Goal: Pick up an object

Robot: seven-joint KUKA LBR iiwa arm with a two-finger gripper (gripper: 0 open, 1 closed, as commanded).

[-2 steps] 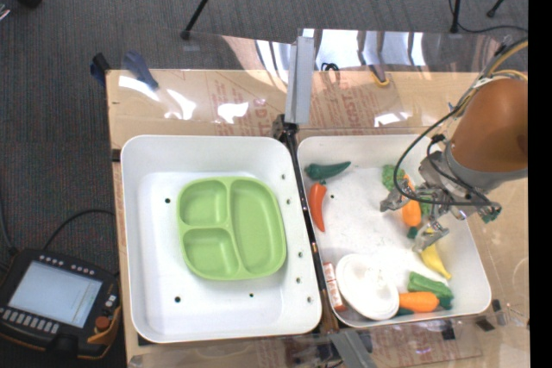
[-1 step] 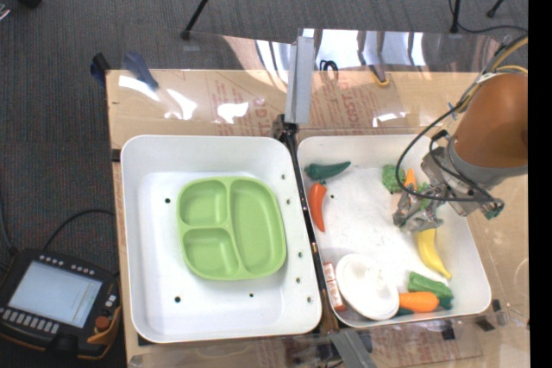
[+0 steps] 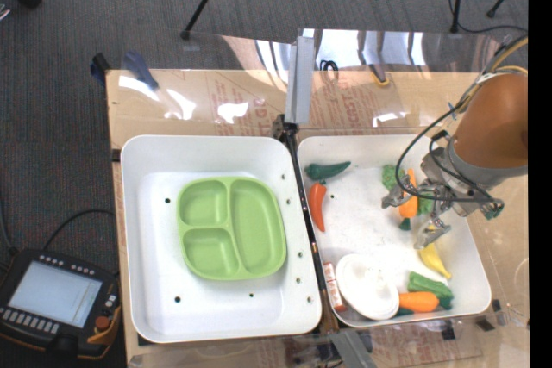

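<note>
Camera view. Left bin [image 3: 138,185]: one green divided plate [image 3: 231,227], centred. Right bin [image 3: 479,271]: gripper [image 3: 420,214] low over the far-right part, fingers spread and holding nothing, an orange-and-green toy [image 3: 407,204] between them. White dish [image 3: 366,287] lay near edge; red chili [image 3: 318,205] left.

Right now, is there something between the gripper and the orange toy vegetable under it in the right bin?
Nothing visible stands between them. The gripper is low in the right bin, directly at the orange toy vegetable. A green piece lies close on that toy's left, and a yellow piece lies just nearer the camera.
</note>
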